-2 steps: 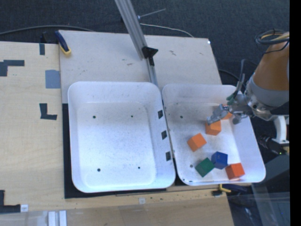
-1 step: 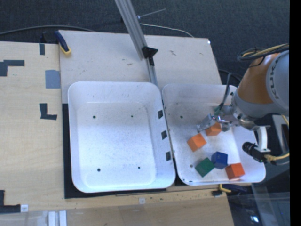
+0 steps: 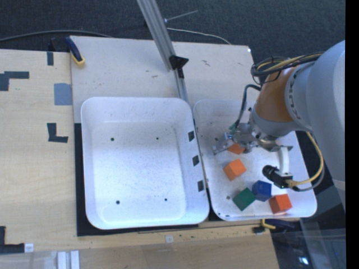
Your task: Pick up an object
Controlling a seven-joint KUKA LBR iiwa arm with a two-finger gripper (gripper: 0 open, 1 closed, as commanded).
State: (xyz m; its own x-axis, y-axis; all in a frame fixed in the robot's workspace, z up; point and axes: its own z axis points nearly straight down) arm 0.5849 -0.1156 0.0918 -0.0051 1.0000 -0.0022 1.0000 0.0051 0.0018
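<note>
down low in the right bin (image 3: 291,209), gripper (image 3: 236,145) over the upper middle of its floor, fingers closed on a small orange block (image 3: 236,148) that peeks out between them. just below that, a second orange cube (image 3: 235,168) lying loose on the bin floor, then further toward the bin's near edge a green cube (image 3: 243,198), a blue cube (image 3: 261,189) touching it on the right, and a red-orange cube (image 3: 280,203) by the near right corner. left bin (image 3: 90,116) right alongside.
</note>
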